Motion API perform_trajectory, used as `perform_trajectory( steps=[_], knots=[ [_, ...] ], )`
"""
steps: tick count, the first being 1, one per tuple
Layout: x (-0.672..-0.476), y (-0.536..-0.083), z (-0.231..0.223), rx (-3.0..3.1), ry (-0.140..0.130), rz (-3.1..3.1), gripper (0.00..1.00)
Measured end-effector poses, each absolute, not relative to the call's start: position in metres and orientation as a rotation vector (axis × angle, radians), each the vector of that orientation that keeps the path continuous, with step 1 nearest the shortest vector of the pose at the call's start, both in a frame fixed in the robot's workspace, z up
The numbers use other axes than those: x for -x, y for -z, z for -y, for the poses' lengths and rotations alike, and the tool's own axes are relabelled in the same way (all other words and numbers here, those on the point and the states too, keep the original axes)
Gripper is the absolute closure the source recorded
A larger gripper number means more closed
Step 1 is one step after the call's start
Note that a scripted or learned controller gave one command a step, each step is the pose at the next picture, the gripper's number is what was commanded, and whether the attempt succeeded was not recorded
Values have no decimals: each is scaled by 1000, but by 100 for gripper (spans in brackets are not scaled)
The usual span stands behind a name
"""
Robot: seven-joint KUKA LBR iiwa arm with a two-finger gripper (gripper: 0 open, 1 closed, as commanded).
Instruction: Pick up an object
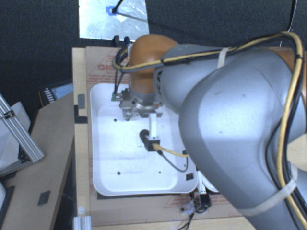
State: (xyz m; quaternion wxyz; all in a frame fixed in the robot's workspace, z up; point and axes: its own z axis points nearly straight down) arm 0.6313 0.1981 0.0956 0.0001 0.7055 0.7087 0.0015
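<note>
bin (110, 169): on cardboard sheet (98, 63) | gripper (139, 110): above bin's far half | arm (230, 109): over bin's right side

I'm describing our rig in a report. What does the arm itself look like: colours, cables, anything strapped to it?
The arm is built of big, rounded, glossy grey segments. An orange band wraps the part just above the wrist. A yellow cable runs along the outside, held down by pale straps. The gripper at the end is a small block of bare grey metal.
</note>
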Motion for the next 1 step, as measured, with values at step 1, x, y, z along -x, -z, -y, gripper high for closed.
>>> perform_trajectory(
  steps=[1],
  knots=[
    [-632, -106, -198, -2216, -8, -2226, 100]
  ],
)
